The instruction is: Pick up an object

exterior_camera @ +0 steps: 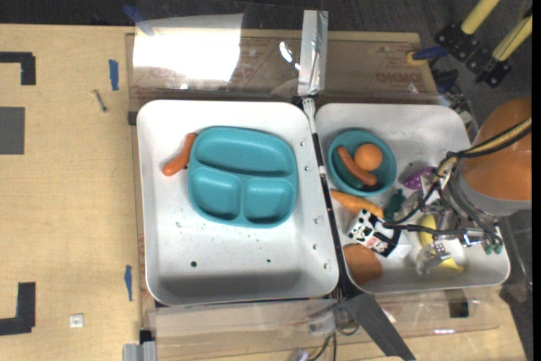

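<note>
The right bin is smooth white plastic with round corners, and it holds many small toys. A round teal bowl sits at its back, with an orange ball and a small orange sausage shape inside. Just in front lie a toy carrot, a black-and-white spotted block and a brown egg-shaped thing. The hand is low among yellow toys under tangled black wires. The left bin holds a shiny teal tray with three parts and an orange hot dog touching it.
</note>
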Action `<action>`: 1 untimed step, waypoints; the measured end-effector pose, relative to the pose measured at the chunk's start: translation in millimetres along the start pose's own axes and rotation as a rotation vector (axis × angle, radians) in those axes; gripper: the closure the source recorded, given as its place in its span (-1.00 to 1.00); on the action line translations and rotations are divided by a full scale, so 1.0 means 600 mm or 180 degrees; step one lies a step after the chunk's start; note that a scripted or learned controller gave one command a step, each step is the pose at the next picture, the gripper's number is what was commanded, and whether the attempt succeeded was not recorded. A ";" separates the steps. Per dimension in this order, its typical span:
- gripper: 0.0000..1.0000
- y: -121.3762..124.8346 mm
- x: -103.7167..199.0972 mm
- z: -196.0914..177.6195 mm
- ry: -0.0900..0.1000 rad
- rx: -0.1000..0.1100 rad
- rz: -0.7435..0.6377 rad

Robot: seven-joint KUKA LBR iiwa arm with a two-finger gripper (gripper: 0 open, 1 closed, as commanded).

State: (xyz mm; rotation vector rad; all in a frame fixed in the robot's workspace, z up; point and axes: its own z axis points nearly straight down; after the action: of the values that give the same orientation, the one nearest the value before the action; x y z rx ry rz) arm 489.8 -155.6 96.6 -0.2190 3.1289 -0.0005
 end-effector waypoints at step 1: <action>1.00 0.000 -0.005 -0.019 -0.0028 0.0011 -0.0007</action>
State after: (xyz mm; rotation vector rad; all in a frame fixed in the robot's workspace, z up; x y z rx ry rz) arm 492.9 -155.1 108.0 -0.2220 3.1195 -0.0051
